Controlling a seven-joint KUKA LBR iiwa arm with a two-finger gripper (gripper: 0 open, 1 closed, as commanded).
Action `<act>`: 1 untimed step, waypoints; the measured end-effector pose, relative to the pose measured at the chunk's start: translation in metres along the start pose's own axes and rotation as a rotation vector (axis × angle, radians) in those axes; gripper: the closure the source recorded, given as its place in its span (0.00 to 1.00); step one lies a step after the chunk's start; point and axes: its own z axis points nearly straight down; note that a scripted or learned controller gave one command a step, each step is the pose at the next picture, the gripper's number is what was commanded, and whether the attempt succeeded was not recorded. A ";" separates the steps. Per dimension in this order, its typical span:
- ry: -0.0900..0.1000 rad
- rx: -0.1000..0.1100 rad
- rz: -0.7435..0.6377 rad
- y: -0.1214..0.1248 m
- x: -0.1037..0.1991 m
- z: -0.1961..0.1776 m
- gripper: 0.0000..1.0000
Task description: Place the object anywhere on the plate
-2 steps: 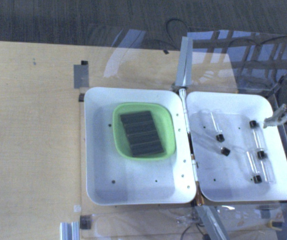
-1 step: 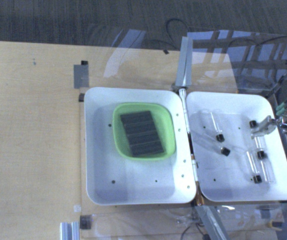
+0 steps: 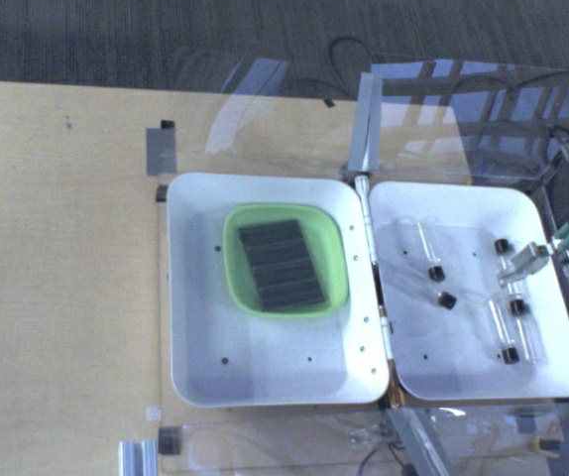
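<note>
1. The gripper [image 3: 528,260] comes in at the right edge of the scene, over the right side of the right bin [image 3: 463,211]. It shows as a small, blurred grey piece against the white. Whether it is open or closed cannot be told, and nothing can be made out in its grasp.
2. The arm behind it is cut off by the picture's edge and lost among dark cables [image 3: 562,132].
3. The left bin [image 3: 190,365] holds a green plate [image 3: 336,266], square with rounded corners and a raised rim, sitting toward the bin's far side.
4. The task's object, a dark block [image 3: 282,264], lies flat on the plate, nearly filling it and turned slightly askew. It is rectangular, dark grey, with ridges across it.
5. The right bin holds several clear tubes [image 3: 425,246] with black caps. The tube bodies are hard to see against the white floor, so the caps stand out as small dark squares.
6. Both bins are shallow, white and round-cornered, and they touch along a seam. They rest on a pale wooden bench [image 3: 66,266].
</note>
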 end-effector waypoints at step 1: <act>-0.002 -0.002 -0.236 -0.001 -0.013 0.002 0.00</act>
